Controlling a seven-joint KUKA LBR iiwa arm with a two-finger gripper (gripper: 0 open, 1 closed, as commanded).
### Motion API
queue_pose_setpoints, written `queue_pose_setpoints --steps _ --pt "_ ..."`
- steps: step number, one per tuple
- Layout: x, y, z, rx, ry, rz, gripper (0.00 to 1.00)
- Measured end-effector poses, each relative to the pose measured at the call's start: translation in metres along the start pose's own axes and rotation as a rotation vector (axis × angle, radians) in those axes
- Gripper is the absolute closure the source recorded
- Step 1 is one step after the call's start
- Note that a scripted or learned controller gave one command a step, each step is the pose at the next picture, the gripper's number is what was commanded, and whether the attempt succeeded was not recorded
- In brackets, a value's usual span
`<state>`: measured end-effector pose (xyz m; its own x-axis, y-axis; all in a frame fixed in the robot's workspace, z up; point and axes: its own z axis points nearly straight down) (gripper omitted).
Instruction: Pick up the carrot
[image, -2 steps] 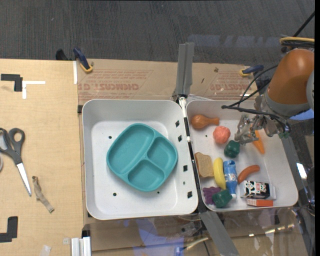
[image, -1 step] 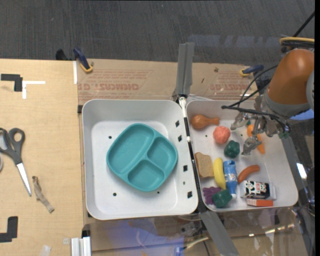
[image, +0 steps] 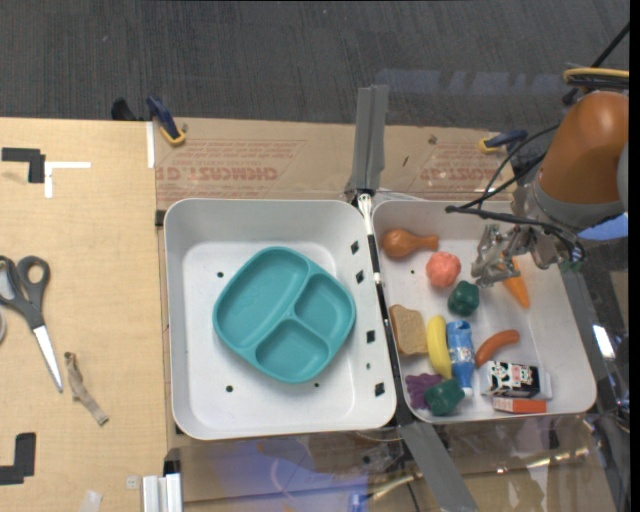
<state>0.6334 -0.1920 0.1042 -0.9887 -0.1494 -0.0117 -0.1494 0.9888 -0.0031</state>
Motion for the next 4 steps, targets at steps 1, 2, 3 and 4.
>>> queue_pose_setpoints --steps 1,2,3,4 --pt "-0.023 -0.033 0.009 -0.001 0.002 0.073 1.0" --pt "-0.036 0.043 -0.117 -0.001 0.003 0.128 1.0" --pt "0.05 0.033 -0.028 -0.003 0.01 0.013 1.0" --pt "0.013 0.035 -0.115 -0.003 0.006 -0.066 1.0"
